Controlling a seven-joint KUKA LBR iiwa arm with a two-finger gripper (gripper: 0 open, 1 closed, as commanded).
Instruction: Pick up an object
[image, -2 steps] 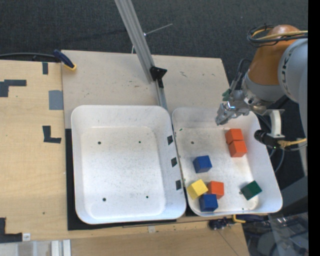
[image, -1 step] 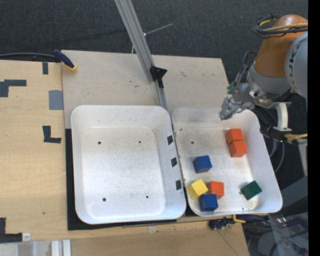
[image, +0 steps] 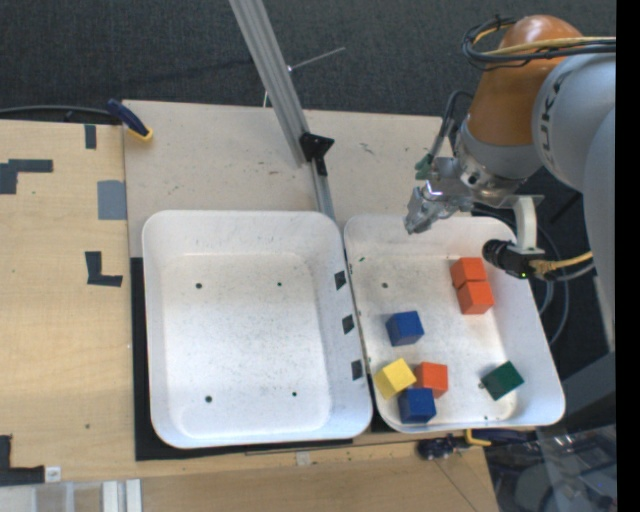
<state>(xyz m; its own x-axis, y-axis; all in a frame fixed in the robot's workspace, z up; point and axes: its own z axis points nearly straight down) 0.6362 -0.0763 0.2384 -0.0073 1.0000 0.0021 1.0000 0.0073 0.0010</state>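
open floor (image: 420, 275) behind blocks (image: 405, 327)

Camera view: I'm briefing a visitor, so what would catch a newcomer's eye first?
The coloured blocks scattered in the right bin: orange block, two blue, a yellow block and a green block. Above that bin's far edge hangs the gripper on the big grey-and-orange arm. The left bin shows bare white floor.

no text can be read anywhere.
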